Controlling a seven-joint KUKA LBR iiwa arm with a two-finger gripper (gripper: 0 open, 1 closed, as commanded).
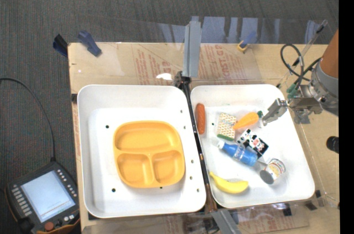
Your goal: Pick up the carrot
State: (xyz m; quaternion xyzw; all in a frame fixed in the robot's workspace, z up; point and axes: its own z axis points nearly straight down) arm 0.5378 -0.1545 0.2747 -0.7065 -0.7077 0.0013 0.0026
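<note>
We are on the approach: our gripper [272,111], fingers apparently closed and empty, sits just right of the carrot [245,119] and must open before closing around it.

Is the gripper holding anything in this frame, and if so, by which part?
Cannot be told. The gripper sits right at the carrot's right-hand end in the right bin, but the view doesn't show the carrot between its fingers.

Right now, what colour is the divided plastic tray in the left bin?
Yellow-orange divided plastic tray, clearest in the camera view.

Glossy plastic tray [148,158], cardboard bench [127,61]
</note>
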